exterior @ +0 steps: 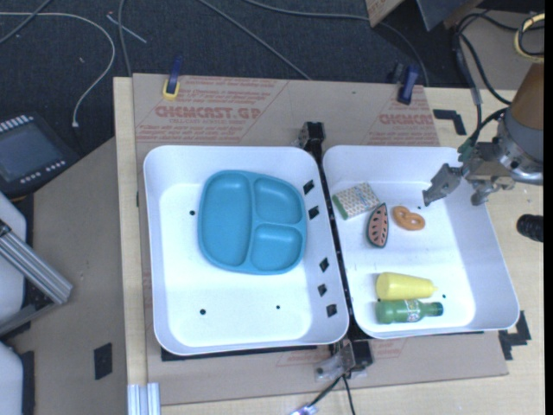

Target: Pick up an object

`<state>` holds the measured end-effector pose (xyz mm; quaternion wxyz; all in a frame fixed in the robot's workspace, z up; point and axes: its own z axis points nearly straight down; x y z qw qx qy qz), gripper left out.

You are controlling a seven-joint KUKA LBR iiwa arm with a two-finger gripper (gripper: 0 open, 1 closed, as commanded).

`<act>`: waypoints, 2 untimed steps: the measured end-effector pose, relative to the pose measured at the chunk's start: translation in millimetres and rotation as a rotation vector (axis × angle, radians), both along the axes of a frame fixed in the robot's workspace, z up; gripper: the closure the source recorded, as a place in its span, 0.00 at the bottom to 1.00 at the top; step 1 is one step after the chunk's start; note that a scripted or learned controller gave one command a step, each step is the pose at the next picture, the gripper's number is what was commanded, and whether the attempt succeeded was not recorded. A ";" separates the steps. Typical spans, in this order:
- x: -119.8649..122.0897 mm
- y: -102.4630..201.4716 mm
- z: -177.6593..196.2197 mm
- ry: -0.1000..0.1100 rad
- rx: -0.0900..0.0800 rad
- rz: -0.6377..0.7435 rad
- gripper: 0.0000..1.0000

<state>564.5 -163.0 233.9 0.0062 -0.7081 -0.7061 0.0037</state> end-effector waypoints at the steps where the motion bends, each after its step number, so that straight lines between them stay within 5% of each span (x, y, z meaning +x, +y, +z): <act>1: 2.6 0.4 7.1 -0.013 -0.003 0.003 0.00; 2: 11.8 5.2 -45.9 -0.008 -0.001 0.005 0.00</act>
